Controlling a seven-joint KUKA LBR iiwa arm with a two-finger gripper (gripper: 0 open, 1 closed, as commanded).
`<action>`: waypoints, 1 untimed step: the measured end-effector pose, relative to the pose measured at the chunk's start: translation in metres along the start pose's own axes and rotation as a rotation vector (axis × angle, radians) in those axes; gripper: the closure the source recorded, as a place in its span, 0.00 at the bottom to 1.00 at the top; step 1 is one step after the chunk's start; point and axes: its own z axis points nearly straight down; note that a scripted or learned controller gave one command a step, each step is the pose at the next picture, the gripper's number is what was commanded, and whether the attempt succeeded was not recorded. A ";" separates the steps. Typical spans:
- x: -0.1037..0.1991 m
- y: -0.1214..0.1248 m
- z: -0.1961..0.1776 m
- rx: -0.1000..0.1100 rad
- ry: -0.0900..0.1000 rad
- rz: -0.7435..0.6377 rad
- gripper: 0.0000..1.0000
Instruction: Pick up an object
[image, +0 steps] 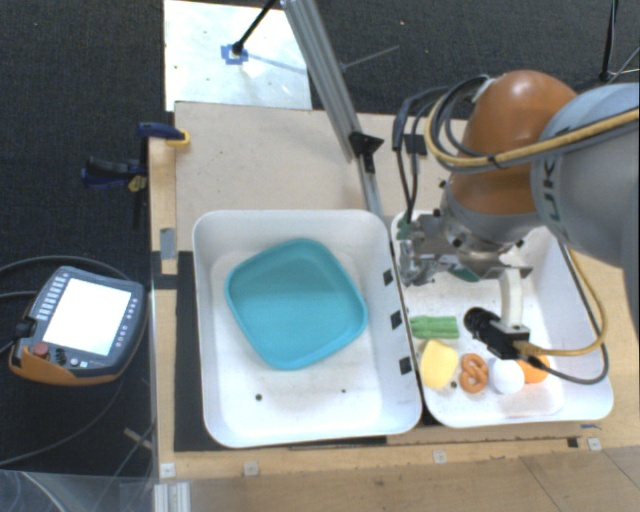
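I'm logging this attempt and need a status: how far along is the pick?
Done: the arm has reached over the right bin, with the gripper low near its upper left corner. In hand: nothing visible between the fingers. Left: the green piece, yellow piece, pretzel and white egg all lie on the bin floor, and the teal plate sits in the left bin.
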 end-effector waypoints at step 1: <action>0.045 0.008 0.006 0.001 0.000 0.001 1.00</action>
